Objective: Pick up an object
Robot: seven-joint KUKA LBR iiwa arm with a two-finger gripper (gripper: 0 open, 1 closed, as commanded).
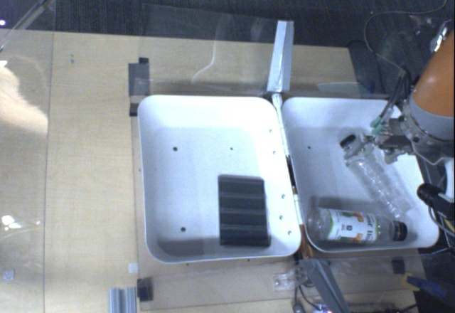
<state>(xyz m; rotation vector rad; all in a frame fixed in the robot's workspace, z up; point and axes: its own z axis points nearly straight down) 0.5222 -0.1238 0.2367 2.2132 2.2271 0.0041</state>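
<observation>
1. Over in the right bin (313, 134) we had two candidates: a clear plastic bottle (373, 175) with a dark cap lying at a slant, and a labelled bottle (355, 226) lying along the near wall.
2. Our gripper (387, 142) hung just above the clear bottle's upper end, so we figured that was the target. Honestly we couldn't tell how wide it was set, and nothing showed between its tips.
3. For a decent grab, we reckoned it should come straight down across the bottle's width, not along it, since a round slick body like that would roll or squirt out.
4. Staying off the cap end and gripping the thicker body looked safer to us.
5. Next door, the left bin (163, 134) held a black ribbed block (242, 210), well apart from all this.
</observation>
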